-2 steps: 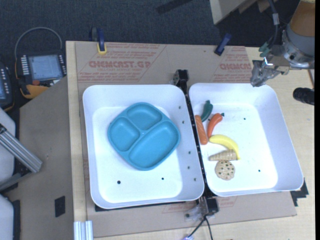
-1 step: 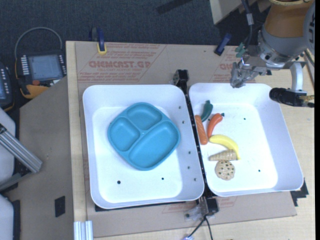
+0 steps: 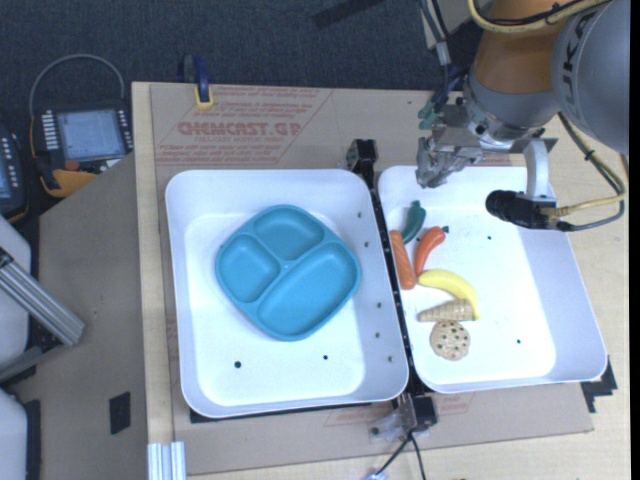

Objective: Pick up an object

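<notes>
Two white bins sat side by side on our bench. We saw a yellow banana (image 3: 449, 285), carrot (image 3: 402, 259), chilli (image 3: 428, 247), cookie (image 3: 450, 340) clustered in the right bin (image 3: 540, 308); the left bin (image 3: 200, 358) held a blue divided plate (image 3: 288, 284). Our gripper (image 3: 436, 173) hovered above, its grip unclear.

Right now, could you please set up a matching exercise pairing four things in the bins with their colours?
Things:
1. divided plate
2. banana
3. round cookie
4. carrot

Colours:
A. orange
B. tan with dark spots
C. blue
D. yellow

Pairs: 1-C, 2-D, 3-B, 4-A. The plate lies in the left bin; the other three lie in the right bin.
</notes>
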You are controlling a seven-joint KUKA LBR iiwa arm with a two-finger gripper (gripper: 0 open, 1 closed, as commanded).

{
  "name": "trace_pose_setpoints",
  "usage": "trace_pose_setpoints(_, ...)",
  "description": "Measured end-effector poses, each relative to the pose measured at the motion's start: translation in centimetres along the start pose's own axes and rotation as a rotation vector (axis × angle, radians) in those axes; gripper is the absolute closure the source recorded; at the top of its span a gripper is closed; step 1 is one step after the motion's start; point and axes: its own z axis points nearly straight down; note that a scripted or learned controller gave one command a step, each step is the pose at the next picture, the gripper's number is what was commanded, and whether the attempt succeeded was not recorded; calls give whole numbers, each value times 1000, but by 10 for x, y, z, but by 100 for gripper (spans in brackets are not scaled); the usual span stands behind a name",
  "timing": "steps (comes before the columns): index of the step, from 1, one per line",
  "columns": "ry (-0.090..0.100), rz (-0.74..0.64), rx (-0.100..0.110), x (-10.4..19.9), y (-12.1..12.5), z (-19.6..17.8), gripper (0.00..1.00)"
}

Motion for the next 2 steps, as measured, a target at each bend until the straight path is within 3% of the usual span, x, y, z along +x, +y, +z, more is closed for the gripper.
trace_pose_setpoints(2,-1,0,1,109,-20,33,100)
